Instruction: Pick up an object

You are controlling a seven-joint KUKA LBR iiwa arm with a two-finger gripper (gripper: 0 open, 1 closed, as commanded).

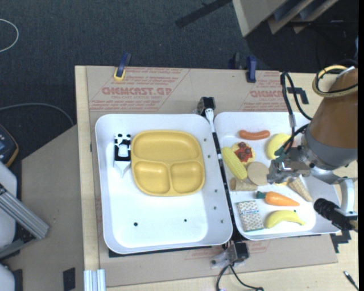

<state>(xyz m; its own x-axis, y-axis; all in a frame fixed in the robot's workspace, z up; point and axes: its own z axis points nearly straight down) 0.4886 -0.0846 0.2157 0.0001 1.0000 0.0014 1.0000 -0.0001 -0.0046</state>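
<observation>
Bins (114,170): smooth white plastic. Tray (168,162): matt yellow plastic. Counter (170,91): brown printed cardboard. Banana (284,219) and carrot (280,199): glossy plastic.

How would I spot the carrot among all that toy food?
Look in the right-hand white bin, the one crowded with toy food. Near its front edge lies a small orange plastic carrot with a green stub at its left end, just above a yellow plastic banana. It is the only orange, pointed piece.

Dark blue-grey carpet floor (85,34) around bench. Bench top (165,88) tan sheet with red printed lettering, blue clamps at 12 o'clock edge. Aluminium frame rail (23,216) at 8 o'clock. Beige furniture corner (273,14) at 1 o'clock.
</observation>
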